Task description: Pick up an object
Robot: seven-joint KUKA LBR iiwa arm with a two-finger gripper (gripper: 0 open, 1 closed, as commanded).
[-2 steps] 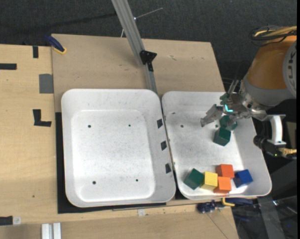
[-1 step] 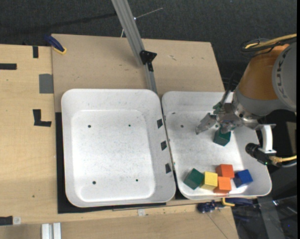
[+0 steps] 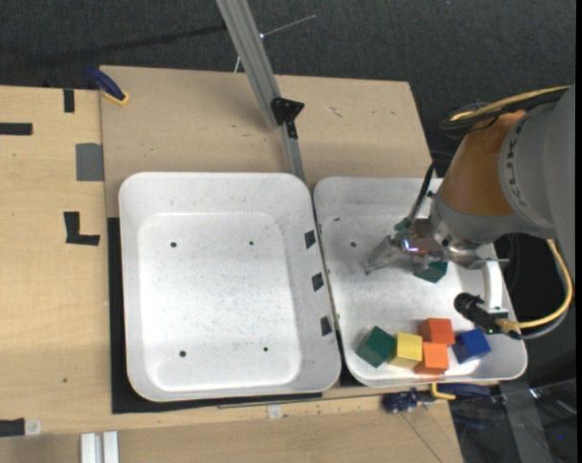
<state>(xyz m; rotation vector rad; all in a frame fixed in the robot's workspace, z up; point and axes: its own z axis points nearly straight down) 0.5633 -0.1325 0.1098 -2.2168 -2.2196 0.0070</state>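
Clustering in the right bin [image 3: 368, 210]: green [image 3: 375, 345], yellow [image 3: 408, 347], orange [image 3: 435, 342], blue blocks [image 3: 472, 344].

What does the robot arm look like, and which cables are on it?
The arm is grey and rounded, with a broad orange band above the wrist. A yellow cable loops along its side. The hand is small and metallic, with a black fitting nearby.

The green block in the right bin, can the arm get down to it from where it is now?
Probably yes. The green block lies uncovered at the left end of the cluster, touching only the yellow block, with bare floor of the right bin toward the gripper.
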